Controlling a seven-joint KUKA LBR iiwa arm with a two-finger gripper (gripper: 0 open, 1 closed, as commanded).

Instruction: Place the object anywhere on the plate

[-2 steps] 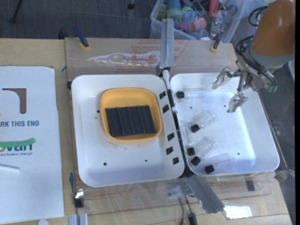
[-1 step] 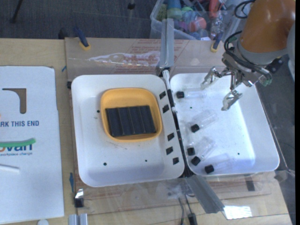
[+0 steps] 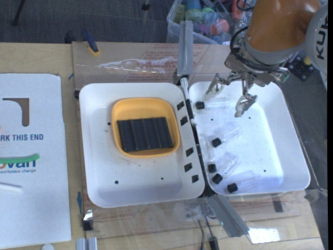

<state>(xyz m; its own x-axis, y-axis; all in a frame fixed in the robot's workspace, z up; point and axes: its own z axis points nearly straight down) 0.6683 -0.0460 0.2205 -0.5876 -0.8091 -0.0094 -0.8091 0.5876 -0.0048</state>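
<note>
A yellow plate (image 3: 120, 110) sits in the left white bin (image 3: 99, 181). A black ribbed slab (image 3: 144, 134) lies flat on the plate. In the right bin (image 3: 283, 155) lie several clear vials with black caps, one at the far left (image 3: 210, 104), one in the middle (image 3: 226, 135) and one at the front (image 3: 244, 183). My gripper (image 3: 229, 96) hangs over the far part of the right bin, open, with nothing between its fingers. One fingertip (image 3: 212, 89) is near the far-left vial; the other (image 3: 243, 106) is further right.
A metal divider (image 3: 183, 51) runs between the bins, with black clips (image 3: 188, 151) along the left bin's right wall. A white printed board (image 3: 31, 155) lies left of the bins. A bin of coloured toys (image 3: 213, 12) stands behind the bench.
</note>
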